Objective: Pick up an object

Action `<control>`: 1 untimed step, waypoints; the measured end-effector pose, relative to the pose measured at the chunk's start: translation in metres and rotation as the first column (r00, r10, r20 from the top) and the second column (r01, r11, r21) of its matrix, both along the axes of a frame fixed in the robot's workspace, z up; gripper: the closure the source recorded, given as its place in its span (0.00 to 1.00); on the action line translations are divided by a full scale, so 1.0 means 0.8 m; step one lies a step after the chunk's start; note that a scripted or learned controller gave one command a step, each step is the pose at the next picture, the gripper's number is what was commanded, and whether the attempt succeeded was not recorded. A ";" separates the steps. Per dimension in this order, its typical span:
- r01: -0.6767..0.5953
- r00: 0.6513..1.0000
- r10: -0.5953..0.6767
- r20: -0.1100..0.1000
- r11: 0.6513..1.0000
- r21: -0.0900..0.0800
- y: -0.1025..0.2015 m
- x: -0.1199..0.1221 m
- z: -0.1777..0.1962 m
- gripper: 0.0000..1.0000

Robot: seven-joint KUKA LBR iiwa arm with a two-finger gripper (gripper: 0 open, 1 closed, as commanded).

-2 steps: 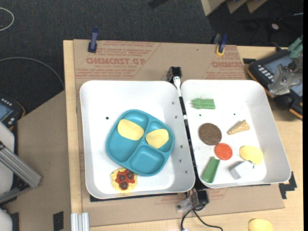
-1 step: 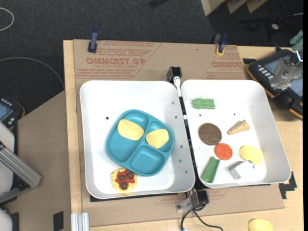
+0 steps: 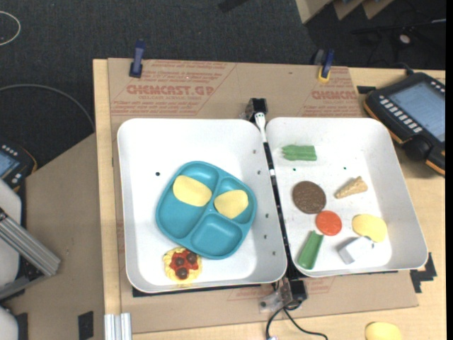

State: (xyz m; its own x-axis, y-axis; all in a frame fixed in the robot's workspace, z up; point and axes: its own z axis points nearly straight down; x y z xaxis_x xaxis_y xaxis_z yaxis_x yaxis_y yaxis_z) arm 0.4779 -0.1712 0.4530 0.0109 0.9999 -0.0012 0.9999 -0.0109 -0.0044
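The right bin (image 3: 382, 137) holds several toy foods: a green bean piece (image 3: 299, 152), a brown round cookie (image 3: 309, 196), a tan wedge (image 3: 351, 187), an orange-red disc (image 3: 328, 223), a yellow lemon-like piece (image 3: 370, 227), a green cucumber piece (image 3: 310, 250) and a small grey-white block (image 3: 348, 250). The left bin (image 3: 141, 154) holds a blue divided plate (image 3: 202, 225) with two yellow pieces (image 3: 188, 190) (image 3: 231, 202) in its upper compartments. A yellow piece with red berries (image 3: 182, 263) lies just below the plate.
A black handheld pendant (image 3: 410, 112) rests at the bench's right edge. Two clamps (image 3: 136, 58) (image 3: 325, 64) hold the cardboard at the back. A yellow object (image 3: 382, 330) lies on the bench at the front right, outside the bins.
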 end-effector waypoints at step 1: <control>-0.012 1.000 0.012 0.017 1.000 -0.004 0.000 0.002 0.110 1.00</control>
